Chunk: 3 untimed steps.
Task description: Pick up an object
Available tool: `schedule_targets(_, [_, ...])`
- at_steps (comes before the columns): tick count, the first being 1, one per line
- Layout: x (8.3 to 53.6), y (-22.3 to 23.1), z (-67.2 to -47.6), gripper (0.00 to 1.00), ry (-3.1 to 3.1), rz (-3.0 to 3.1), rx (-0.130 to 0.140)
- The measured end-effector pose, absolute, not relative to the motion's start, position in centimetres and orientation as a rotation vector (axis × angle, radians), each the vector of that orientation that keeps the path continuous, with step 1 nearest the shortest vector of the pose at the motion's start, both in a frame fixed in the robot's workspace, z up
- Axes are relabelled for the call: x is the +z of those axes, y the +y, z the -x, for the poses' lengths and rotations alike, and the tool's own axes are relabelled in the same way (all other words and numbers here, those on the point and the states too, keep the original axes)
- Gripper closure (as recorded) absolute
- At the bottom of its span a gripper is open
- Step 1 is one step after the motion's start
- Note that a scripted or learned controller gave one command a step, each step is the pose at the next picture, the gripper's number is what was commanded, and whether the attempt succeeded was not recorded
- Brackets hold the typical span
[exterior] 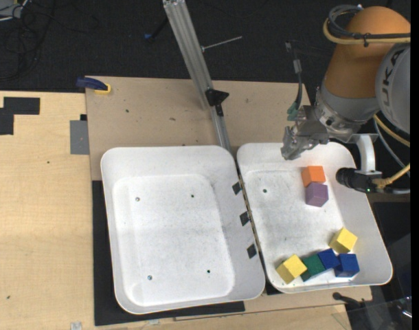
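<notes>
- Since the task is to pick up any one object, layout matters: the tan wooden bench [161, 115] bears two shallow white plastic bins side by side, so things can be lifted from either.
- The left white bin [127, 177] is the bigger bare tray, shown with only small dots on its floor.
- The right white bin [264, 205] holds all the blocks, so this is where the arm works.
- The grey KUKA arm with orange band [364, 47] reaches in from the right, wrist angled down over the right bin's far edge.
- The two-finger gripper [293, 148] hangs near the bin's back rim, just beside the orange block, nothing visible between its tips; whether it's spread or closed, can't tell.
- The slanted aluminium rail [192, 53] crosses the bench behind the bins, likely a fixture.
- Small orange cube [313, 174] sits touching the purple cube [316, 194], nearest candidates for a grasp.
- Near corner cluster: yellow cube [344, 240], blue cubes [338, 261], green cube [312, 265], second yellow cube [290, 268], packed close, harder to grab cleanly.
</notes>
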<state>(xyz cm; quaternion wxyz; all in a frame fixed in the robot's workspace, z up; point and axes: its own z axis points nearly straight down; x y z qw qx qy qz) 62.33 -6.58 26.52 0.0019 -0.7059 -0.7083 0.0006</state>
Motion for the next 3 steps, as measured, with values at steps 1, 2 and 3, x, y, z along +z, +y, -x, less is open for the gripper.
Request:
schedule_targets(1, [25.7, -0.5, -61.0, 1.00, -2.223, 2.212, 0.003])
schedule_targets(2, [24.1, 3.9, -59.6, 1.00, -2.221, 2.214, 0.005])
schedule_targets(3, [24.7, 8.8, -57.7, 1.00, -2.223, 2.212, 0.004])
